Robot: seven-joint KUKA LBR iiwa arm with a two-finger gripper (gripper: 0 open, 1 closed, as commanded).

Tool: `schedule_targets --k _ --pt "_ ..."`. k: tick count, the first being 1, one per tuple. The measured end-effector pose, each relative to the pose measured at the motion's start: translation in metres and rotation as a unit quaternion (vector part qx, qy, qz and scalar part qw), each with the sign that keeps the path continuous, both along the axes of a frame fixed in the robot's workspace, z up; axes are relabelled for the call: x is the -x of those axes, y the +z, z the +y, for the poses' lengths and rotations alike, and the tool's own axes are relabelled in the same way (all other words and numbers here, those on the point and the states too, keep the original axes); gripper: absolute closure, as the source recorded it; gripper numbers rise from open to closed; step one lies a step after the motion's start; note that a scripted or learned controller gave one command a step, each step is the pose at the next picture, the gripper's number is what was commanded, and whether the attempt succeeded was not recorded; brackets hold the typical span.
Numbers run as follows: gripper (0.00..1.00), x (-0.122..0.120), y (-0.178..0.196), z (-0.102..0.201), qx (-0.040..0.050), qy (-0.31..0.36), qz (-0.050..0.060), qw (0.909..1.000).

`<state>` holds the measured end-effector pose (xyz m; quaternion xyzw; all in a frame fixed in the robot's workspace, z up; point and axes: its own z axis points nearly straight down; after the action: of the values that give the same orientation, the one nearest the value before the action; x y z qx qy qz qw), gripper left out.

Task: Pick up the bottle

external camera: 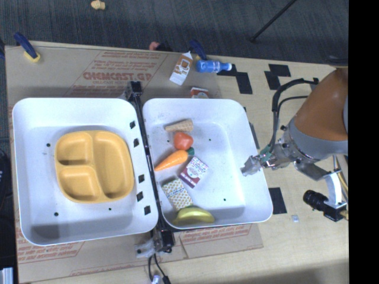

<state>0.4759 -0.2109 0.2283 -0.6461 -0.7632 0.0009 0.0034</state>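
The bottle (213, 67) is small and blue with a pale cap. It lies on its side on the cardboard behind the right bin (237, 108), outside both bins. My gripper (251, 165) hangs over that bin's right rim, well in front of the bottle and to its right. Nothing is visible in the gripper. The grey arm with its orange band (324, 108) reaches in from the right.
The right bin holds a wafer (179, 125), a red tomato (183, 140), a carrot (172, 160), a small carton (193, 171), a cracker pack (176, 193) and a yellow banana (194, 216). A yellow divided plate (95, 164) sits in the left bin. A small carton (180, 68) lies left of the bottle.
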Motion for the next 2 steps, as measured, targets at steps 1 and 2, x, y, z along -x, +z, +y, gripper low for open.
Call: schedule_targets --k 1,2 --pt "1.00 -0.001 0.007 0.000 -0.0005 0.159 -0.001 0.9873" --pt "1.00 -0.001 0.017 0.000 -0.0002 0.161 -0.001 0.9869"
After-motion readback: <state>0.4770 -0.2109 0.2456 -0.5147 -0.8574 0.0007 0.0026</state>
